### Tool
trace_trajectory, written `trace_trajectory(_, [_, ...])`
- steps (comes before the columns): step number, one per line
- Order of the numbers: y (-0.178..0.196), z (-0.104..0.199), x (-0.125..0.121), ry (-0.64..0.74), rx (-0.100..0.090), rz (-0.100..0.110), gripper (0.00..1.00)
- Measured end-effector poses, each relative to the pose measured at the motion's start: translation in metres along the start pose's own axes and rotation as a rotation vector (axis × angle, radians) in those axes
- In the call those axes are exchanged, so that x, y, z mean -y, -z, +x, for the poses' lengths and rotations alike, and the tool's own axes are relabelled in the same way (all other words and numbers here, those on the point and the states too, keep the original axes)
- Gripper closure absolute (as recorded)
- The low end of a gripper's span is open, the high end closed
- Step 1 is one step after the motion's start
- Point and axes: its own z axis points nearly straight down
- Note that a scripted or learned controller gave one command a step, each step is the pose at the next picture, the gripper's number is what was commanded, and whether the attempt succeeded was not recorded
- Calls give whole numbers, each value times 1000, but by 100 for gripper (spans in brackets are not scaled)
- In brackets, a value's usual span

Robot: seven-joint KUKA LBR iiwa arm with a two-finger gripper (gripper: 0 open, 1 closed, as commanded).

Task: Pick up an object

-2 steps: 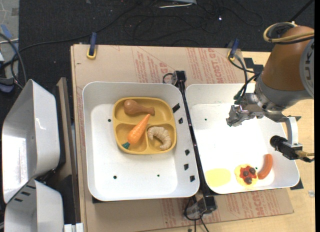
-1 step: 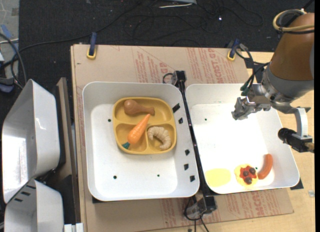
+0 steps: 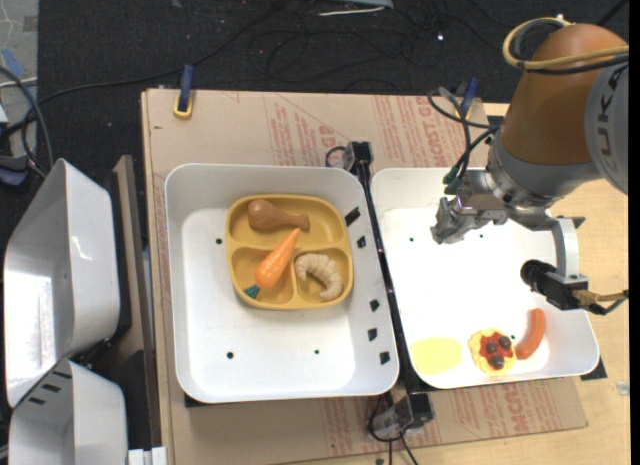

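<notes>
Gripper (image 3: 455,221) hanging over upper left part of right bin (image 3: 420,253), nothing between fingers; opening not readable from this angle (cannot tell).

Lying along near edge of right bin: toy sausage (image 3: 531,334) at right, tilted; small pizza-like piece (image 3: 491,349) just beside it; flat yellow disc (image 3: 436,355) further left. All well apart from gripper.

Sitting in left bin (image 3: 200,353): yellow divided plate (image 3: 240,223) carrying drumstick (image 3: 277,216), carrot (image 3: 279,259), shrimp (image 3: 321,274).

Taking sausage as likeliest target (judgement only). Probably light, stiff plastic, smooth and rounded, so prone to rolling or slipping out. Best closing across narrow middle, fingers set square to long axis. Disc looking too flat for easy pinching.
</notes>
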Motion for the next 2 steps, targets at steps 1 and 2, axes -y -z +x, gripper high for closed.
trace_trajectory(1, [4,51,8,-1,1,1,100])
trace_trajectory(2, [4,102,24,-1,1,2,100])
